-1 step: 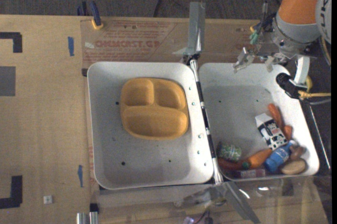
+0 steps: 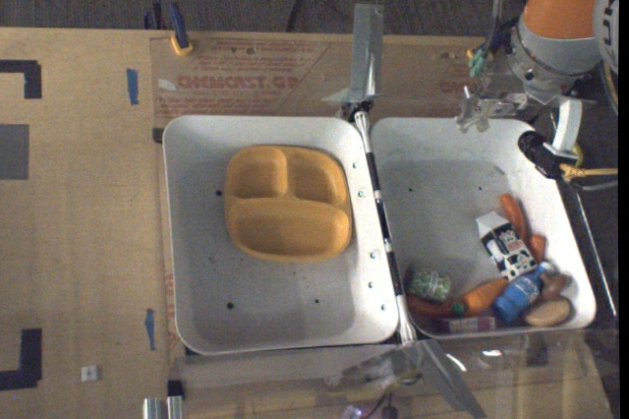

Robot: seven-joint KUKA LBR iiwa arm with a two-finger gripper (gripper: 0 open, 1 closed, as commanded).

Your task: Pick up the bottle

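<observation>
The bottle (image 2: 517, 296) is small and blue with a white label. It lies tilted in the near right corner of the right bin (image 2: 442, 181), packed among other items. My gripper (image 2: 479, 111) hangs over the bin's far edge, well behind the bottle and a little to its left. It is open with nothing between its fingers. The grey arm with its orange band comes in from the upper right.
Around the bottle lie a cow-patterned carton (image 2: 507, 248), a carrot (image 2: 481, 297), an orange-red piece (image 2: 512, 210), a green can (image 2: 429, 284), a tan lump (image 2: 548, 313) and a dark red bar (image 2: 462, 324). A yellow divided plate (image 2: 287, 203) sits in the left bin (image 2: 197, 289).
</observation>
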